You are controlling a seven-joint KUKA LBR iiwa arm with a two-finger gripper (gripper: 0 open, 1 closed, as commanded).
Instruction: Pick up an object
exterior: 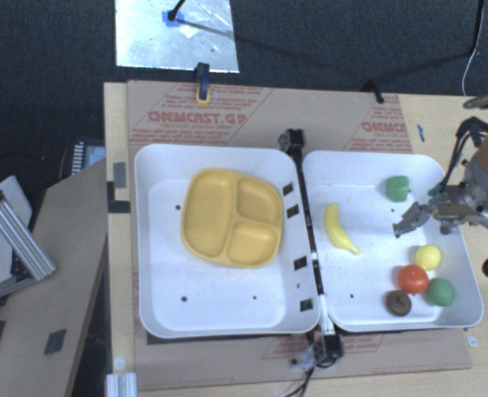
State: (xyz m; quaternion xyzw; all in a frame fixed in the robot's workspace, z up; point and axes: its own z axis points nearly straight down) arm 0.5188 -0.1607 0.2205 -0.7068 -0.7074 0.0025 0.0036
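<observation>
Two shallow white bins lie side by side on the surface, the left bin (157, 304) and the right bin (360, 313), with a dark divider strip between them. In the left bin there is one yellow tray (232, 217) with three compartments; it lies flat, a little toward the far side of the bin. In the right bin there are six small objects. A yellow banana (339, 228) lies near the left wall of this bin, apart from the others. A green object (398, 188) rests near the far right corner. Close to the near right corner there is a group: a yellow ball (428, 257), just below it a red-orange ball (413, 279) which seems to touch it, a green ball (441, 291) just beside the red-orange one on the right, and a brown round object (399, 303) just in front of the red-orange one. The arm enters from the right, and the gripper (411, 220) is over the right bin, between the green object and the yellow ball, just above the yellow ball in the view. I cannot tell if the jaws are spread or pressed together, because they appear as one grey blurred shape. No object is seen between them; all six objects lie on the bin floor.
</observation>
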